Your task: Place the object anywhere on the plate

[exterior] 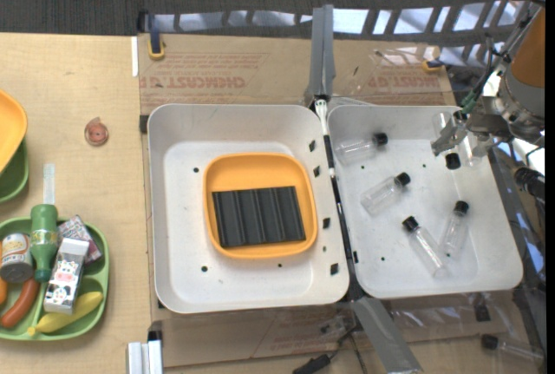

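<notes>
An orange plate (258, 172) with a dark grey ribbed centre lies in the middle of the left bin (173, 277). Several clear vials with black caps lie scattered in the right bin (494, 272): one at the top left (357, 148), one below it (381, 193), and two near the front (427, 249) (452, 231). My gripper (457, 136) hangs over the right bin's upper right corner. Another vial's black cap (452, 160) sits just below the gripper; whether the two touch is unclear.
A green tray (91, 307) of toy food stands on the wooden table at the lower left. A yellow bowl (9, 134) pokes in at the left edge. A small pink disc (96, 133) lies on the table. Cardboard lies behind the bins.
</notes>
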`<state>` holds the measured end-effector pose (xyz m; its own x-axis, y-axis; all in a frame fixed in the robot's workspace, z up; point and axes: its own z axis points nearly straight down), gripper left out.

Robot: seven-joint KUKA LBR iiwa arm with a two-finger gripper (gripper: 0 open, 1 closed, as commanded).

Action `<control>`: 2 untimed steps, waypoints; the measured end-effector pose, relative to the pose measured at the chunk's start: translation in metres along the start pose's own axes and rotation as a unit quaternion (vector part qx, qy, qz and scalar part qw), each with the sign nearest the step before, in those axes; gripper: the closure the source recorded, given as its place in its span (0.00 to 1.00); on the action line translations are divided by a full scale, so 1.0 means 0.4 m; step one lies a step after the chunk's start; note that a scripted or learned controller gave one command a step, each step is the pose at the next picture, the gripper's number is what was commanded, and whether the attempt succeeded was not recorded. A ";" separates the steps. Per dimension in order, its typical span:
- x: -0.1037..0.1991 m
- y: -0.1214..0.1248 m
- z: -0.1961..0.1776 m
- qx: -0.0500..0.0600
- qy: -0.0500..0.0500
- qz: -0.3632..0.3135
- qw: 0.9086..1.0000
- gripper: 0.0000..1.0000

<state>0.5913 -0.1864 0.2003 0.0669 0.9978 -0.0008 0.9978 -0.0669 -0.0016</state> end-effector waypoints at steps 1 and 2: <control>-0.034 0.172 -0.112 -0.001 0.000 -0.048 0.999 1.00; -0.079 0.175 -0.431 -0.001 -0.001 -0.123 0.992 1.00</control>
<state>0.6592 -0.2226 0.3725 -0.1794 0.9838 -0.0019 0.9838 0.1794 -0.0008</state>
